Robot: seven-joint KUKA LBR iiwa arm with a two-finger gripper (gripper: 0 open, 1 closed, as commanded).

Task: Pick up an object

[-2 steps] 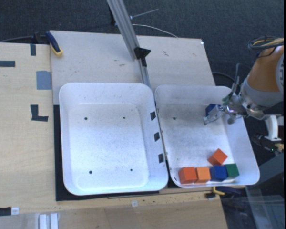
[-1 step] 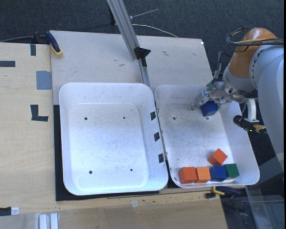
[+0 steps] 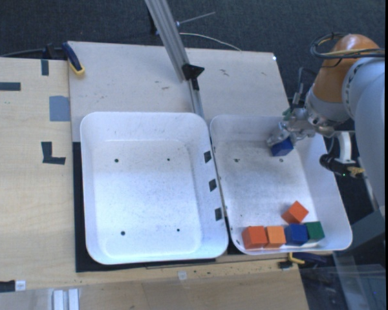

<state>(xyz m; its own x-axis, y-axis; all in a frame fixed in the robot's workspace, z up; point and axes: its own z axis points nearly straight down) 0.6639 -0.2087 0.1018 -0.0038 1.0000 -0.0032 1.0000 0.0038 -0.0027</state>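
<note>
1. Five blocks sit in the right bin (image 3: 323,192)'s lower corner, likely slid there.
2. A blue block (image 3: 282,147) sits at the claw (image 3: 286,134) tip, upper right; whether it's gripped, I cannot tell.

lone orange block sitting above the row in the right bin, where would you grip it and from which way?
Probably straight down from above, fingers on two opposite flat sides of the lone orange block. It lies turned at an angle to the bin wall, so rotate the wrist to match. It stands apart from the row, orange, orange, blue, green.
</note>
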